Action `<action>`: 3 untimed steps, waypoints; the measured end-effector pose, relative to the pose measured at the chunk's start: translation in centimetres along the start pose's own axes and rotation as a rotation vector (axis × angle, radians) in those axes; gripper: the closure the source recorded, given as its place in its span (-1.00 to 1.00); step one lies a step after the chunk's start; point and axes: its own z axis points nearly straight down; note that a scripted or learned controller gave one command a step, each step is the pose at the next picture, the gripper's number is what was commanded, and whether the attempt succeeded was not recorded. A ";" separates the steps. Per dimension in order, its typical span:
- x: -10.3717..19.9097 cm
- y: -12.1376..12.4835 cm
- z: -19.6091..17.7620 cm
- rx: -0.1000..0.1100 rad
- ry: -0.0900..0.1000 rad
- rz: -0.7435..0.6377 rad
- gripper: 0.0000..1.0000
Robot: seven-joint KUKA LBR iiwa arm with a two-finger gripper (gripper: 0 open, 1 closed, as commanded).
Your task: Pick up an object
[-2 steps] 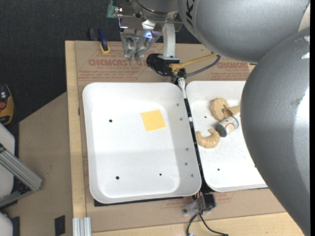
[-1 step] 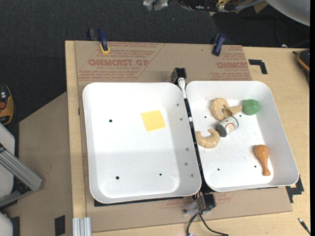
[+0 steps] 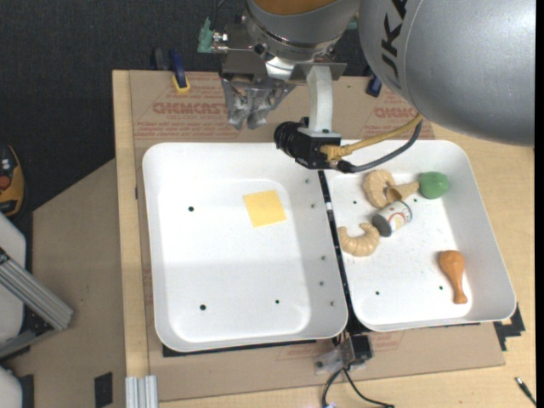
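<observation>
Yellow flat square (image 3: 264,208) lay in left bin (image 3: 170,253). Gripper (image 3: 248,113) sat beyond the bin's far rim, well apart. Finger state: couldn't tell.

A robotics laboratory is indicated. A grey industrial arm (image 3: 459,49) is mounted over a worktop (image 3: 127,228) covered with printed cardboard, on which two white bins (image 3: 170,253) are fixed. Exposed cabling (image 3: 382,147) and aluminium framing (image 3: 30,291) are visible.
</observation>
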 end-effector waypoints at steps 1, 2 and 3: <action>0.0 -7.0 7.2 -0.001 0.001 -0.001 1.00; -0.3 -5.1 -8.3 -0.034 0.012 0.000 1.00; 0.0 -10.2 5.4 0.000 -0.002 0.001 1.00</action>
